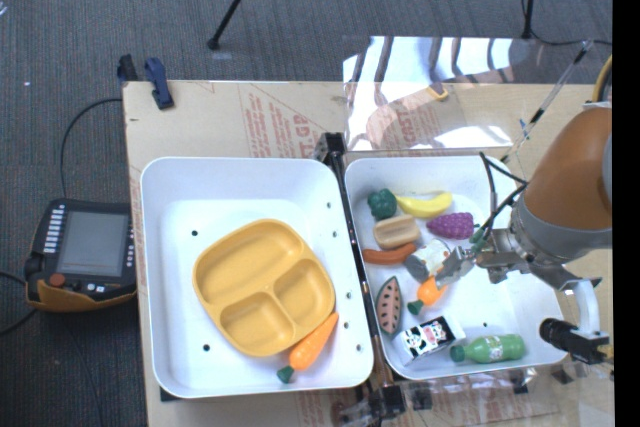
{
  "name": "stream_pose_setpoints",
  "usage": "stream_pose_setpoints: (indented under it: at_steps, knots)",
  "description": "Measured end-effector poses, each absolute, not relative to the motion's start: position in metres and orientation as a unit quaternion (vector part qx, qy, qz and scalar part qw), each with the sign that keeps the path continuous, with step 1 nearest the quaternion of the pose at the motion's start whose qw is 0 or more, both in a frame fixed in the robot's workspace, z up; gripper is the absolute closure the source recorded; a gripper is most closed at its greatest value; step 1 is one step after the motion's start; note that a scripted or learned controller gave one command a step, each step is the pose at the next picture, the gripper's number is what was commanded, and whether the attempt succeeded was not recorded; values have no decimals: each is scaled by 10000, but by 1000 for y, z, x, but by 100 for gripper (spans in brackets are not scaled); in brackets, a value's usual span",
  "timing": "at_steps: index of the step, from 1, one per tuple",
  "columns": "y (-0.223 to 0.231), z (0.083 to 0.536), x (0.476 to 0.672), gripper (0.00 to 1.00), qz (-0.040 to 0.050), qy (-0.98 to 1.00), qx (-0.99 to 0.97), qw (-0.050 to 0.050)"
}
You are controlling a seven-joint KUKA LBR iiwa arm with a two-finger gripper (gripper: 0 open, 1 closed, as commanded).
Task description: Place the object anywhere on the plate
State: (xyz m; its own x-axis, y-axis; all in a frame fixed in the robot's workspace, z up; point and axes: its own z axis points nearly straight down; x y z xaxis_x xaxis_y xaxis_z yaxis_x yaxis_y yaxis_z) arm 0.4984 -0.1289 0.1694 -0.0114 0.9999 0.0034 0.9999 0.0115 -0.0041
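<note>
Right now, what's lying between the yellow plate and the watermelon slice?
In the camera view, a toy carrot lies beside the yellow divided plate, then come the touching white bin walls, then the watermelon slice.

Grey arm [560,233], orange band, black cables, metal tool [452,267]

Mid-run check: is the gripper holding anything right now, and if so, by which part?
It cannot be told. The gripper is down in the right bin, right beside a small orange toy, but the view is too small to show anything between its fingers.
</note>
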Motion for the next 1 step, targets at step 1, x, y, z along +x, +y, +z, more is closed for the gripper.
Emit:
stream_pose_setpoints:
  at_steps: [1]
  knots:
    - [-129,169,498,0,3,-7111,-7030,27]
